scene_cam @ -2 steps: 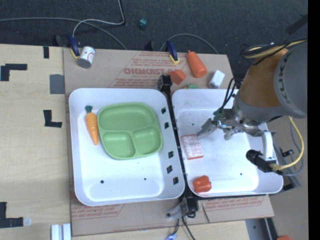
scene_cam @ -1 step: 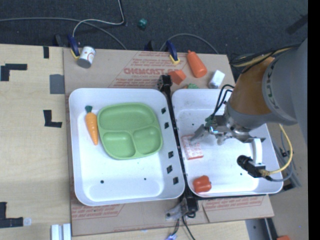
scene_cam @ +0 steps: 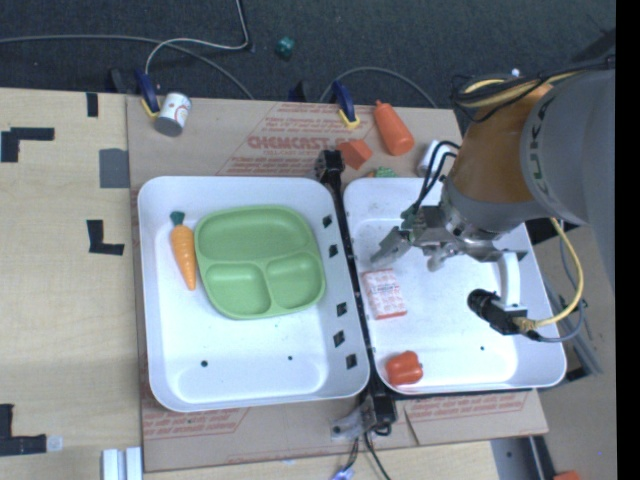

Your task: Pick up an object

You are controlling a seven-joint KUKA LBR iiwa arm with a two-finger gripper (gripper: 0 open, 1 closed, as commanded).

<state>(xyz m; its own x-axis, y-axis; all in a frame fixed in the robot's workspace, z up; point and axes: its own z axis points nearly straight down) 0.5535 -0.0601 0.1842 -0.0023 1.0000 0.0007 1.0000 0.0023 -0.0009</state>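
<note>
Even, diffuse overhead light falling across both white bins [scene_cam: 160,368]; whites reading bright but not blowing out. Soft, short shadows sitting close under green tray [scene_cam: 262,260] and carrot [scene_cam: 184,255] beside it. Arm [scene_cam: 540,148], right of tray, casting faint grey shading onto bin floor beneath it. Dark floor above tray going nearly black, detail sinking. Overall picture looking slightly soft and low-resolution; small print on cardboard [scene_cam: 290,138] above tray blurring. No strong glare showing.

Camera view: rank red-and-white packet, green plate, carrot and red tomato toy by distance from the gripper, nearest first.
From the gripper:
1. Packet, right bin, just below it.
2. Tomato toy, right bin's near edge.
3. Green plate, left bin.
4. Carrot, left bin, beyond the plate.
</note>
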